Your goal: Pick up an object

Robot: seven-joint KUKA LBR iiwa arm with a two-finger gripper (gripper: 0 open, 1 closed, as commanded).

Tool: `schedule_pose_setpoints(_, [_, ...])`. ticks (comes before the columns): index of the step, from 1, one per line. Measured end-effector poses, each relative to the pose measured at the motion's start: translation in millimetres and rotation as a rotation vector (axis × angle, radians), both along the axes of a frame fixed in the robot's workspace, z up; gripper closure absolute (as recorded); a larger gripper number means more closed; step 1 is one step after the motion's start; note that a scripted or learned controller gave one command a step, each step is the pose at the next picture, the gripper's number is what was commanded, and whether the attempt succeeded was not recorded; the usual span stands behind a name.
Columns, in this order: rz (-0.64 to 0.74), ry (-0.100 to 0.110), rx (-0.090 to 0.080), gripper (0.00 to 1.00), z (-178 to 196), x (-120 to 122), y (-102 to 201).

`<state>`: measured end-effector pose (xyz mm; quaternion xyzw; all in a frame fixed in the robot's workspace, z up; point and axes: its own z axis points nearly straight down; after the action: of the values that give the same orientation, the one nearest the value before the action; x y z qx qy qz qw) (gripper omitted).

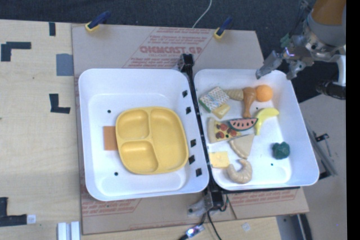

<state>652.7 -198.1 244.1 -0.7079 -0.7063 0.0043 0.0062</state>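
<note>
Camera view shows the gripper (279, 67) with fingers spread apart, holding nothing, above the right bin's (298, 121) far edge, near the orange ball (264, 93) lying among toy foods inside.

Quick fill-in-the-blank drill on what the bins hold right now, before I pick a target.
1. The yellow divided plate lies in the ____ bin.
2. The orange ball lies in the ____ bin.
3. The green object lies near that bin's ____ wall.
4. The pincer hangs over the right bin's ____ edge.

Missing words: left; right; right; far
</note>
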Motion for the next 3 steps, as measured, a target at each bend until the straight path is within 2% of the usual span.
schedule_pose_setpoints(1, [0.004,-0.014,-0.003,0.00,9.5,2.4,0.6])
schedule_pose_setpoints(2, [0.003,-0.009,-0.003,0.00,-45.9,-4.7,9.2])
schedule_pose_setpoints(3, [0.005,-0.010,-0.003,0.00,-91.5,0.4,9.0])
